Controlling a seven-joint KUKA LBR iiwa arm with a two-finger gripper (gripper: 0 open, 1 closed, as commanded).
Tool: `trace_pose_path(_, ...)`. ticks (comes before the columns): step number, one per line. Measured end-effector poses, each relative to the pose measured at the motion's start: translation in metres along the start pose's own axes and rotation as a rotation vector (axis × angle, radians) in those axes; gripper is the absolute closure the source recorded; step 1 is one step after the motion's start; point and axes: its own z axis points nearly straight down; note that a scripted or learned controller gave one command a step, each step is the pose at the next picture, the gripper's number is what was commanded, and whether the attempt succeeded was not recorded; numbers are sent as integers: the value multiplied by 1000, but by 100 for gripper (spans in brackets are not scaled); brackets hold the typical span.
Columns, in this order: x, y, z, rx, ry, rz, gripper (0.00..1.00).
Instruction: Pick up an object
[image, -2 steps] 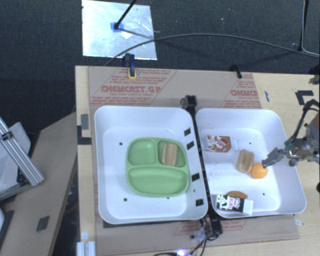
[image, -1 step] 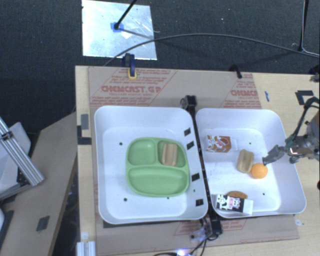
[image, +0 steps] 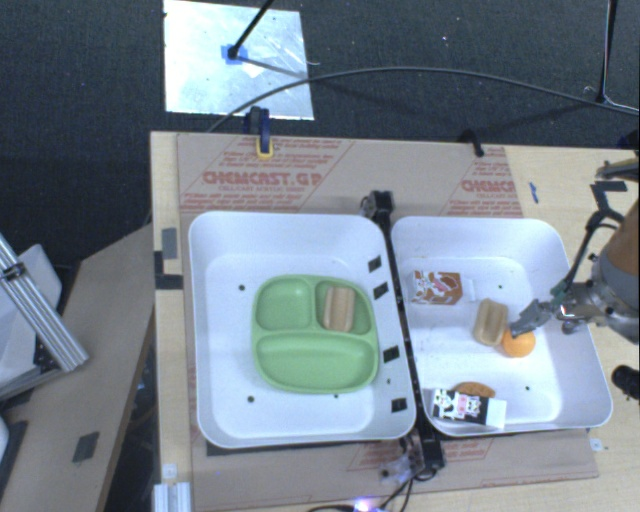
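Note:
The right bin (image: 500, 250) holds an orange ball (image: 518, 345), a tan bread-like piece (image: 489, 322), a brown-and-white packet (image: 437, 288), a black-and-white carton (image: 468, 407) and a small orange-brown piece (image: 474, 389). My gripper (image: 527, 322) reaches in from the right, its tip directly above the orange ball and beside the tan piece. Nothing is visibly held between its tips.
The left bin (image: 290, 240) holds a green divided tray (image: 315, 333) with a tan block (image: 339, 309) in its upper right compartment. Black clips (image: 388, 292) line the seam between the bins. A cable arcs over the bench's far edge.

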Motion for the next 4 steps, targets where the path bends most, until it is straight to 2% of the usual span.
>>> trace_pose_path(1, 0, -5, 62, 2, 1, 1, 0)
trace_pose_path(2, 0, -4, 72, -2, 0, 1, 0)
trace_pose_path(3, 0, -3, 60, -6, -2, 1, 100)
trace_pose_path(4, 3, -9, 13, -6, -3, -2, 100)
